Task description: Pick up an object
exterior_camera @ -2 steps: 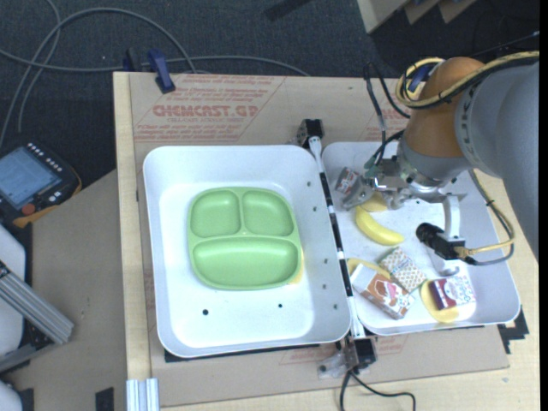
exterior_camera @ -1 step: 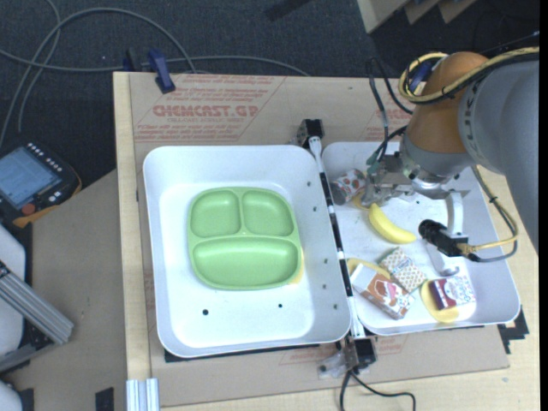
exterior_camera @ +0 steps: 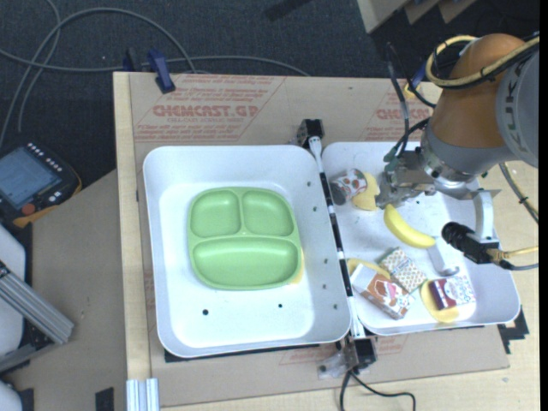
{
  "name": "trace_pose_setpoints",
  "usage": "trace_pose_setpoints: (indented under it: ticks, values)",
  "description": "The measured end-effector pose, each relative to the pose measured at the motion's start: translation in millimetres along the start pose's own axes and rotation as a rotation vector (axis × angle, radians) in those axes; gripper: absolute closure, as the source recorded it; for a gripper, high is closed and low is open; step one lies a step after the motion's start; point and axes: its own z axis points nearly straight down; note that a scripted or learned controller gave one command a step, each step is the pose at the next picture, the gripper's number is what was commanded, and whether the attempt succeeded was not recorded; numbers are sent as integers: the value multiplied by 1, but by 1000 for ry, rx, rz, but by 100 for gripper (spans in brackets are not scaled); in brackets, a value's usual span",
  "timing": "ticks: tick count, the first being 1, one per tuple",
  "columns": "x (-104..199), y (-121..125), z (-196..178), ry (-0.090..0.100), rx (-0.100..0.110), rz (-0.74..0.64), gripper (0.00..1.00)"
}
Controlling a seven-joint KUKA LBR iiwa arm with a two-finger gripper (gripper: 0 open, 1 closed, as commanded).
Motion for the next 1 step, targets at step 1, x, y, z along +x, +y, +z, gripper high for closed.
trace_pose_setpoints:
  ticks: [1]
  values:
    - [55, -10, -22, 0, 0, -1, 100]
